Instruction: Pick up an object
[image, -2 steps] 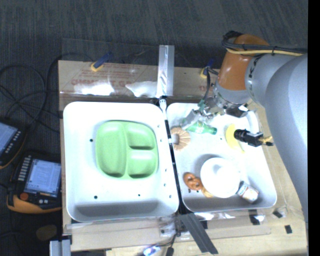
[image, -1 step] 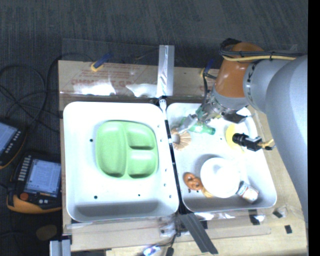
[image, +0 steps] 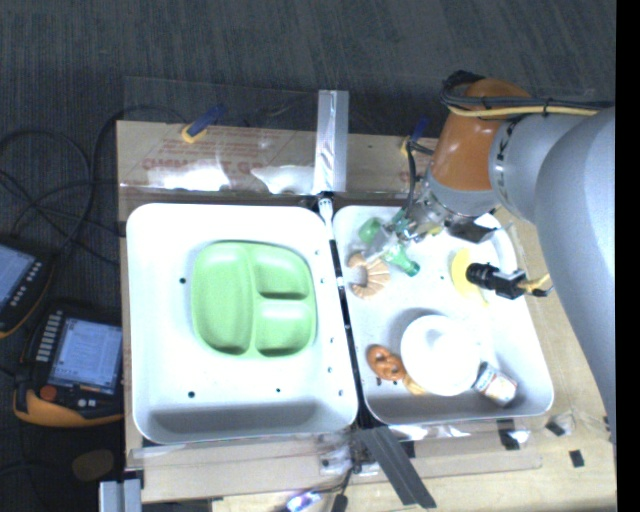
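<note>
The claw (image: 408, 226) of the grey arm was pictured low in the back corner of the right bin (image: 525, 335), close to the wall shared with the left bin (image: 150, 330), the wrist being angled in from the right, it was judged, so that the crowded corner could be reached. Whether the claw was apart or together could not be told, since its tip was lost against the clutter. A green translucent object (image: 384, 238), taken as the likely target, lay right at the claw, though contact could not be confirmed and no grasp was shown. A tan fan-shaped item (image: 366, 278) was seen just beside it, with a yellow piece (image: 459, 270) set apart to the right. Nearer the front, a white round dish (image: 440, 352) was flanked by an orange-brown toy (image: 383, 362) and a small canister (image: 495, 384), both touching or nearly so. A green divided plate (image: 255, 297) was left alone in the left bin on the worktop (image: 140, 140).
</note>
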